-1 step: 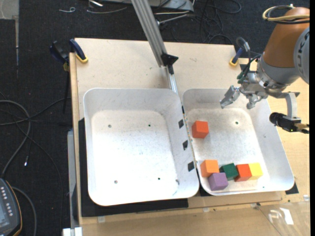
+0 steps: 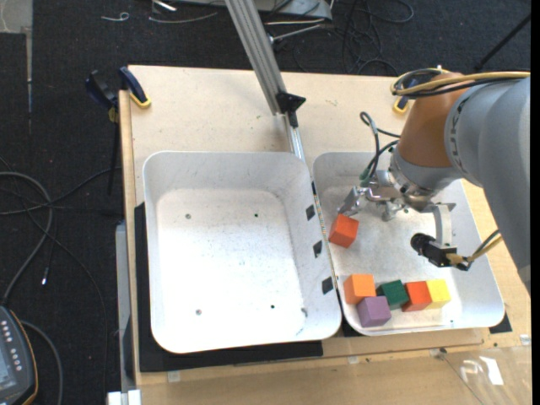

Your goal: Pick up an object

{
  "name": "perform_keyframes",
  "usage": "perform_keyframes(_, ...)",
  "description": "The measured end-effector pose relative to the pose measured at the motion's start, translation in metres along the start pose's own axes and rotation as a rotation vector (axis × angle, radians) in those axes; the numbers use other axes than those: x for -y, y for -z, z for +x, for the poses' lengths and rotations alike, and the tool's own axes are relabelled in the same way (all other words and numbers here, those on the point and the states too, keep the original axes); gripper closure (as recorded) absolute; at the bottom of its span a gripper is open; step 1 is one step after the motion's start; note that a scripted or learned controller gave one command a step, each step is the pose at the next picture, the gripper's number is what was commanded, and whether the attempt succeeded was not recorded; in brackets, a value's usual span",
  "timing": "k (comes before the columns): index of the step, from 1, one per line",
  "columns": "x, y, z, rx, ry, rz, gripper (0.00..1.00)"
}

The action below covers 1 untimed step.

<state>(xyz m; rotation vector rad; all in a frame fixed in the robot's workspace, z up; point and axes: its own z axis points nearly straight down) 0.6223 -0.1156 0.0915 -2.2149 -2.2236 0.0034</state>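
Sitting in right bin (image 2: 472,306): six blocks (image 2: 396,298).

Pincer (image 2: 353,212) above orange block (image 2: 343,230)

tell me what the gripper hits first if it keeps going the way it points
Most likely the orange-red block, just beyond the gripper toward the lower left in the right bin. Depth is unclear, so it may already be touching it.

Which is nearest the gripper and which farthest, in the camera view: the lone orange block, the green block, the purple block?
From the gripper:
1. Lone orange block, just below-left of it.
2. Green block, in the front row.
3. Purple block, at the bin's front edge.
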Motion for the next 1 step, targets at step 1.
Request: perform_keyframes(1, 0.0746, 0.0033, -0.048, 0.003, -0.01, 0.001, 0.0)
